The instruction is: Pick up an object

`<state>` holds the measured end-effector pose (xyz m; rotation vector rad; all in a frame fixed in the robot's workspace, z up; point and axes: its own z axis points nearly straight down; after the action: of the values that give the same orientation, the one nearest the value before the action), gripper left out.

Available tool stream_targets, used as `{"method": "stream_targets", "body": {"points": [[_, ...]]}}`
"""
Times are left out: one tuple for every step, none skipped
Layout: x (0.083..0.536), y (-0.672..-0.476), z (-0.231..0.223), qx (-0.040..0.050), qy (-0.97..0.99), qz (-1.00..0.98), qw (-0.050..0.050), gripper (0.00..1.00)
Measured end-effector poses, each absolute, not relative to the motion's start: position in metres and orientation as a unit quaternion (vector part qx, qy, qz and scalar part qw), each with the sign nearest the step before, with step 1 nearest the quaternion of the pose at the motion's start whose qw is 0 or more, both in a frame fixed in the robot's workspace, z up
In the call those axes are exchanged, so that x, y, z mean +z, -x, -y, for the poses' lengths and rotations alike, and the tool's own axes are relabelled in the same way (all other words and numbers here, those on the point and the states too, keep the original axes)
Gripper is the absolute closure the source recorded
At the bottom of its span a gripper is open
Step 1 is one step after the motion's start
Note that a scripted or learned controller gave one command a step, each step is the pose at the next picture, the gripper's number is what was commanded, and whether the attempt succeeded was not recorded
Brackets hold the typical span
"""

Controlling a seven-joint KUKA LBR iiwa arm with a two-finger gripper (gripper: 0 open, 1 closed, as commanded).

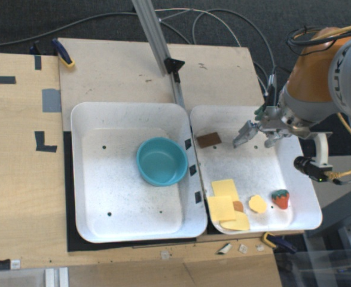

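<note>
Two shallow white bins sit side by side on the bench, the left bin [88, 178] holding a teal bowl [161, 161] that stands upright near its right wall. The right bin [301, 220] carries the small things: a brown block [208, 140] lies flat near its upper left corner, a cluster of yellow flat pieces [226, 205] overlaps along its lower left, a round yellow piece [258, 204] lies just beside them with a small brown bit [238, 206] between, and a red strawberry-like toy [281, 199] with a green top sits near the lower right wall. The gripper [258, 135] hangs over the upper middle of the right bin, to the right of the brown block and apart from it, well above the yellow pieces. Its two grey fingers [243, 136] are spread, with nothing between them. The arm's orange band [316, 64] shows at the right edge, dark cables looping behind it, and a grey metal post [154, 31] slants down to the gap between the bins
</note>
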<state>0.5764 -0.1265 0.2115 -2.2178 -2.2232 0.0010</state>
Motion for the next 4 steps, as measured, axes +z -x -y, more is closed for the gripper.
{"method": "stream_targets", "body": {"points": [[0.212, -0.576, 0.127, 0.0003, 0.706, 0.708, 0.001, 0.0], [0.156, -0.578, 0.116, 0.0024, 0.706, 0.708, 0.003, 0.0], [0.111, -0.572, 0.118, 0.0025, 0.707, 0.707, 0.002, 0.0], [0.088, -0.572, 0.118, 0.0013, 0.707, 0.708, 0.0, 0.0]]}}
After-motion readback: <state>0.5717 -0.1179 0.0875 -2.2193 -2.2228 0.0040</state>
